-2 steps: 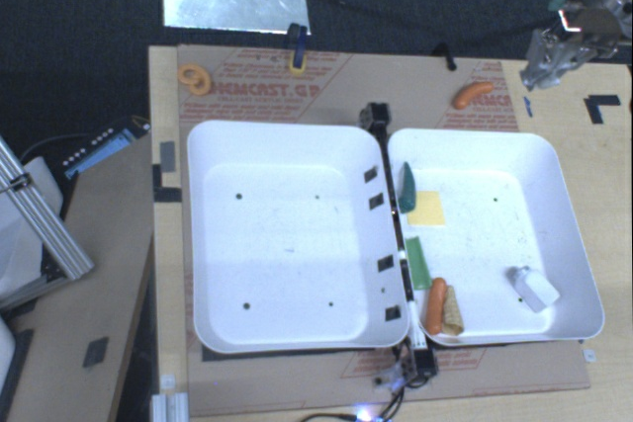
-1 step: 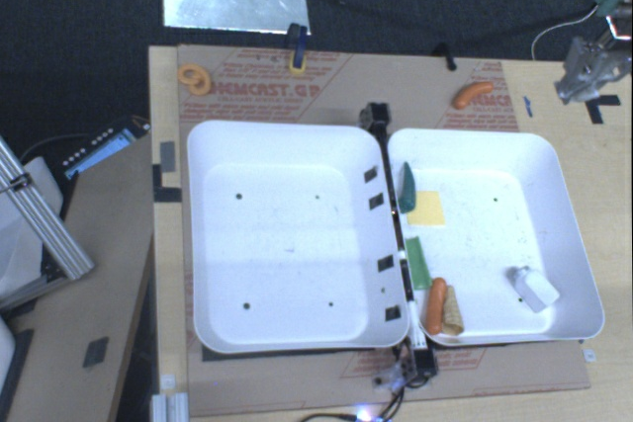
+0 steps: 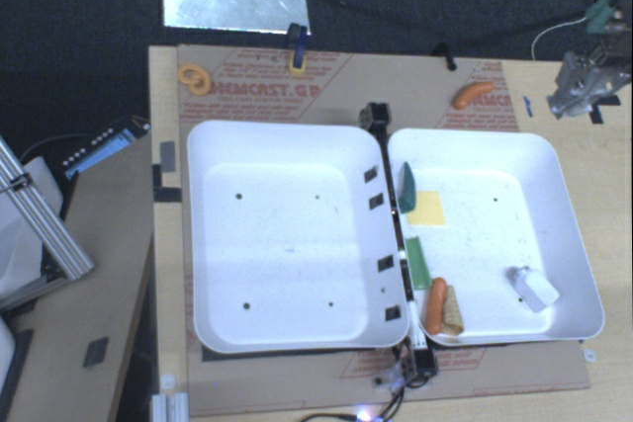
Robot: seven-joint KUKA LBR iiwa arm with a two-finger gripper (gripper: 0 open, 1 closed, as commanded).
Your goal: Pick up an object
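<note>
The gripper [image 3: 590, 86] is at the far right, above the table [image 3: 326, 79]; its state I cannot tell. The carrot [image 3: 434, 305], yellow card [image 3: 427, 209] and white block [image 3: 534, 289] lie in the right bin [image 3: 569, 203].

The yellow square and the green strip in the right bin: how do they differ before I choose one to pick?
The yellow square is pale and roughly as wide as long; the green strip is dark green, long and narrow. The yellow square lies farther up the right bin; the green strip lies nearer the camera, its near end close to the carrot. Both lie flat near the bin's left wall.
</note>
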